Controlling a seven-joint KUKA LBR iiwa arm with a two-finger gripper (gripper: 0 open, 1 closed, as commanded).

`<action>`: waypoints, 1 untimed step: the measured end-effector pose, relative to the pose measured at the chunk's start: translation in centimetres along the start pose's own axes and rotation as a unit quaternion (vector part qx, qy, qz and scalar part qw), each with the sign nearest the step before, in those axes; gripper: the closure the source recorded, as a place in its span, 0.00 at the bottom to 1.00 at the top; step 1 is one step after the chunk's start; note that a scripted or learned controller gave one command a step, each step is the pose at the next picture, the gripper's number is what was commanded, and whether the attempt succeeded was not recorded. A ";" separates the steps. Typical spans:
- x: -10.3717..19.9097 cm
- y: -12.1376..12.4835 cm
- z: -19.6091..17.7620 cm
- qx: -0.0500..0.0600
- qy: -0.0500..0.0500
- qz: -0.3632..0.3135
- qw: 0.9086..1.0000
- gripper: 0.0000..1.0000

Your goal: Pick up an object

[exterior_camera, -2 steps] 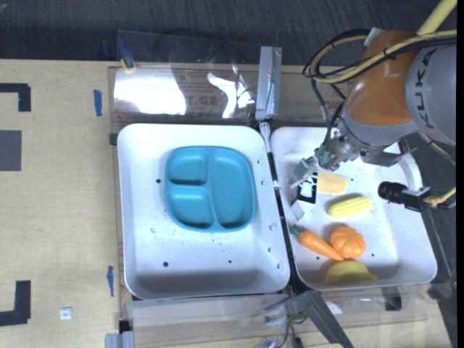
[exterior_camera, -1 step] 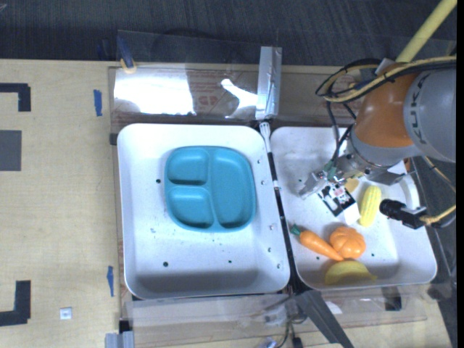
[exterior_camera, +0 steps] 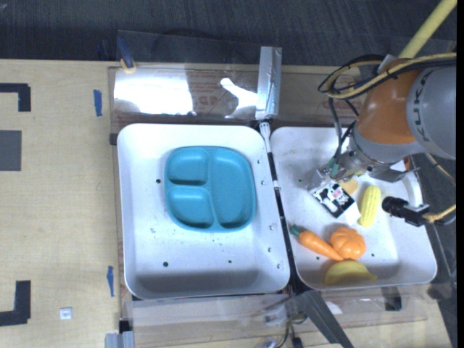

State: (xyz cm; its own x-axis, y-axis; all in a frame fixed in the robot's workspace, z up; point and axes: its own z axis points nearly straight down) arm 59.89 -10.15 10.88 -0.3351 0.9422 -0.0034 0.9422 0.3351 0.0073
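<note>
Gripper point(exterior_camera: 335, 188): low in the right bin point(exterior_camera: 304, 151), its black-and-white tip just above the bin floor near the middle; from my seat I cannot tell how the pincer stands, nor see anything held in it.

Step in hand, as I judge it: the reach down for a pick, nothing lifted yet.

Candidates, all in the right bin:
- corn cob point(exterior_camera: 369, 204), pale yellow, just beside the gripper on its right, nearest to it.
- carrot point(exterior_camera: 315, 243), lying slantwise toward the near edge.
- orange fruit point(exterior_camera: 348, 242), touching the carrot's thick end.
- yellow piece point(exterior_camera: 348, 272), against the near wall.

Next move calls for centring over one item, the corn likeliest, then closing and lifting straight.

Obstacles: carrot, orange fruit and yellow piece crowd together; loose cables point(exterior_camera: 346, 85) hang by the wrist.

Elsewhere: left bin point(exterior_camera: 138, 216) holds a blue divided plate point(exterior_camera: 211, 187), well apart.
</note>
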 end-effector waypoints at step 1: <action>6.9 3.0 -7.7 0.002 0.001 0.165 0.986 1.00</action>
